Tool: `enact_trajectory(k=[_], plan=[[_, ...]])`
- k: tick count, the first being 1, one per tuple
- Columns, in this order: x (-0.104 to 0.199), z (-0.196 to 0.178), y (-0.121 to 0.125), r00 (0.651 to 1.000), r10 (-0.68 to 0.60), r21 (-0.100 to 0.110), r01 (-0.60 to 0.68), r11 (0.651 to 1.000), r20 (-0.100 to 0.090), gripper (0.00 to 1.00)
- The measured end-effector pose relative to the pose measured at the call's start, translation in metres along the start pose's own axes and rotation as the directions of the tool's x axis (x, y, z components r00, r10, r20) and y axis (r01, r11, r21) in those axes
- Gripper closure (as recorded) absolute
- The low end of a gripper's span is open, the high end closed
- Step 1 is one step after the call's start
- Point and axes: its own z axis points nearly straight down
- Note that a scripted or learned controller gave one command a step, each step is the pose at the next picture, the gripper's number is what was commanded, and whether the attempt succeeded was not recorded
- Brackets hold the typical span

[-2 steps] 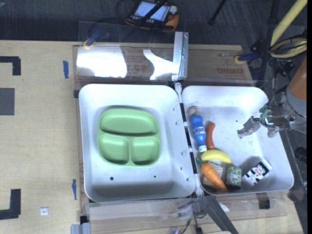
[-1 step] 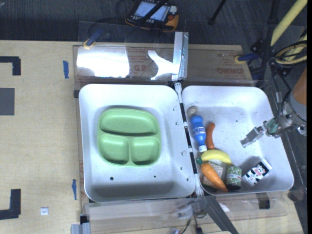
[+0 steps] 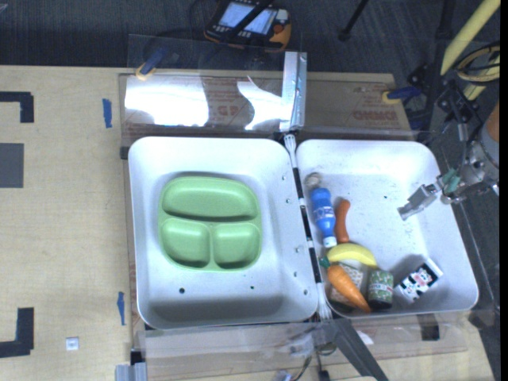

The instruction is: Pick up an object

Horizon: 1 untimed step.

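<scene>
Over the right bin's (image 3: 444,165) far right side, the gripper (image 3: 416,203) hangs above bare white floor, its grey tip slanting down and leftward from the wrist at the frame's edge. Nothing lies between its fingers; whether they are spread or closed is too small to make out, so that cannot be told. It sits well apart from every object, which suggests an approach or a pause rather than a grasp.

Nearest to it, toward the bin's front right, lies a small black-and-white box (image 3: 418,280). Further left, the remaining pieces crowd against the bin's left wall and front corner, probably because the sloped floor lets them slide there: a blue bottle (image 3: 321,211) lying lengthwise, an orange stick (image 3: 343,221) just beside it, a yellow banana (image 3: 352,254) across their lower ends, an orange carrot (image 3: 345,284) in the corner, and a green can (image 3: 380,287) touching it.

Any of these could serve as the thing to pick; the lone box looks the easiest, being clear of neighbours.

Beyond the divider, the left bin (image 3: 143,213) holds a green divided tray (image 3: 210,221).
</scene>
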Motion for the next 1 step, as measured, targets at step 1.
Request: enact_trajectory(k=[1], plan=[[-0.0126, -0.0703, 0.0053, 1.0, -0.021, 0.001, 0.021, 1.0, 0.0, 0.0]])
